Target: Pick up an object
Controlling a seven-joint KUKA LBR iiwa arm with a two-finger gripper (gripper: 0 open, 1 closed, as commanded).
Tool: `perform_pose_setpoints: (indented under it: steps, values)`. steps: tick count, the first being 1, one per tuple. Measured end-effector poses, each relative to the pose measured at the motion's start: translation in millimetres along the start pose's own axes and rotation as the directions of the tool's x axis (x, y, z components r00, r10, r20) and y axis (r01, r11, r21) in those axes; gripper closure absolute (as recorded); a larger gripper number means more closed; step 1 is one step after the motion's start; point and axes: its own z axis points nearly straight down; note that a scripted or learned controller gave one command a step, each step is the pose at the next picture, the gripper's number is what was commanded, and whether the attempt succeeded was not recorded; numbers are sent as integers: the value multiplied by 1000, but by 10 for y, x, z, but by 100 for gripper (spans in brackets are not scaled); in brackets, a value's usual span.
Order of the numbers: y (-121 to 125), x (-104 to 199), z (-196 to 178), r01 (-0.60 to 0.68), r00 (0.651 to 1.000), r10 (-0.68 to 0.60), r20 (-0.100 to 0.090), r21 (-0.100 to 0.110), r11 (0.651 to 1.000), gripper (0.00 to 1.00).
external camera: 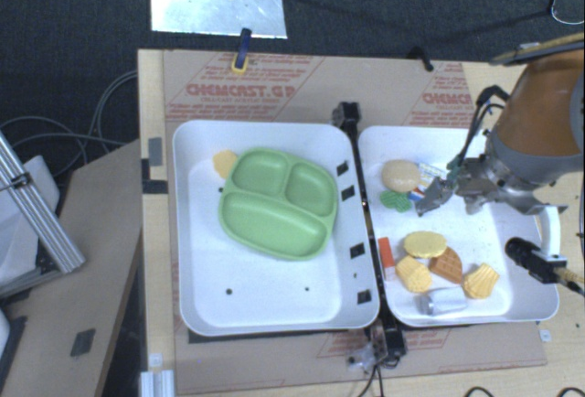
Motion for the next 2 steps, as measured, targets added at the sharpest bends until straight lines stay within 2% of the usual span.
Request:
perform_pose_setpoints:
  steps: [1,2]
  values:
    - [28,1,-61,3,1000,-3,2,-13,1000,0]
    - [68,11,561,1,1000,-1,0,-8,1000,0]
